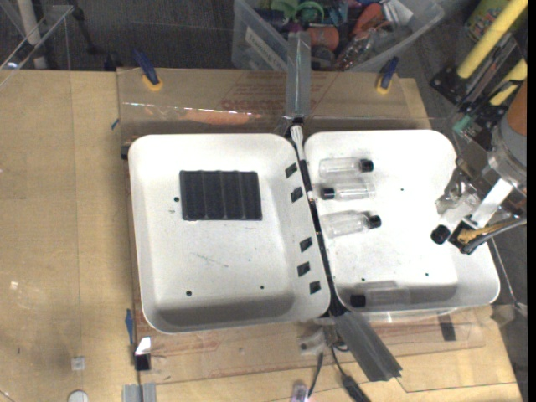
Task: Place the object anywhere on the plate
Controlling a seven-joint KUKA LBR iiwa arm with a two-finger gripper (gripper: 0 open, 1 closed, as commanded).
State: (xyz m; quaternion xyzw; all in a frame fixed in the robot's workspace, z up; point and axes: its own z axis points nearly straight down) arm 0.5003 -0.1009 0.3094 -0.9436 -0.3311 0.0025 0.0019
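**Gripper** (467, 227): is being held over the right edge of the right bin (419, 153), roughly midway along that edge, below the grey arm (511, 153) reaching in from the right. Whether it is being kept open or closed cannot be told, and nothing can be confirmed as being gripped. A small black round piece (440, 235) is showing just beside it on its left; what this piece belongs to cannot be told.

**Capped vials, clear with black caps**: all are being carried by the right bin, on its left half.
- upper vial (343, 167): is lying on its side near the far left corner, cap pointing right.
- middle vial (350, 193): is lying just beside the upper one on its near side, cap pointing left, close to the divider (311, 224).
- lower vial (350, 223): is lying a little apart from the middle one, cap pointing right.
- edge vial (385, 294): is lying along the near wall of the bin, cap pointing left.

**Black ridged plate** (220, 195): is being carried flat by the left bin (159, 266), in its far half, well apart from every vial and from the gripper.

**Bench** (59, 224): both bins are being borne side by side, touching along the divider. A clear crate of coloured items (335, 7) is being kept beyond the far edge.
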